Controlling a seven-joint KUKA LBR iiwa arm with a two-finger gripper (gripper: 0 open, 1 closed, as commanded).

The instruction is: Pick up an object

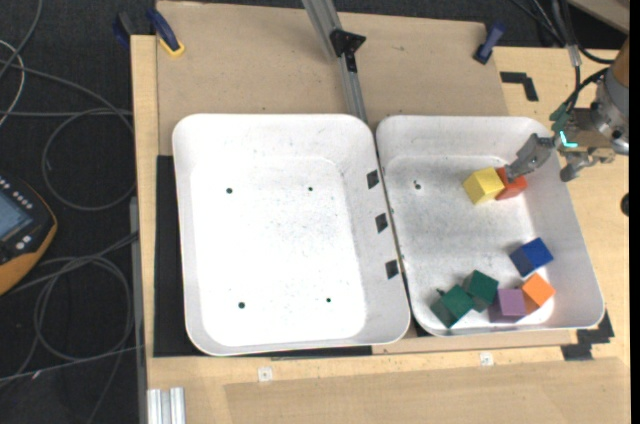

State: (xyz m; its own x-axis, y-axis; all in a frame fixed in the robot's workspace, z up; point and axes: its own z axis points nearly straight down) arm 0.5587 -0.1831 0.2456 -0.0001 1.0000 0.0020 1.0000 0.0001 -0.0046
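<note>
End effector (545, 162) at the right bin's (440, 127) far right rim, fingers spread, holding nothing; one fingertip beside the yellow block (484, 185) and red block (511, 187).

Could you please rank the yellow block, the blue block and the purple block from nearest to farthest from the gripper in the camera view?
Measured from the gripper at the right bin's far right:
1. Yellow block, just left of the fingertips.
2. Blue block, lower along the right wall.
3. Purple block, in the near corner cluster.
</note>
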